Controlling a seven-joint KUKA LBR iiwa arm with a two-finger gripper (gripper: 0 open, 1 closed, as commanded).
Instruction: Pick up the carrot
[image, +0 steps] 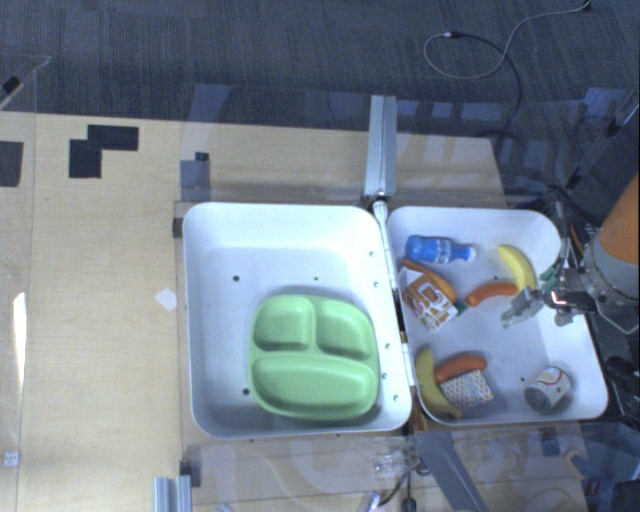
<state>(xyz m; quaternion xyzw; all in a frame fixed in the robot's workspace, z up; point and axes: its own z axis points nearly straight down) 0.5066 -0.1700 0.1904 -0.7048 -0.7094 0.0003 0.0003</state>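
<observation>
The carrot (488, 293) is a short orange piece lying in the middle of the right bin (577, 352), just below a yellow banana (517, 266). My gripper (541, 308) reaches in from the right and hovers low over the bin floor, just right of the carrot's right end. It is open, and one fingertip (517, 309) sits close beside the carrot's tip. Nothing is between the fingers.
The right bin also holds a blue bottle (438, 250), a brown snack packet (430, 297), a second banana (433, 383), a reddish sausage (460, 365), a waffle-like block (468, 391) and a small can (548, 387). A green divided plate (314, 355) lies in the left bin (215, 300).
</observation>
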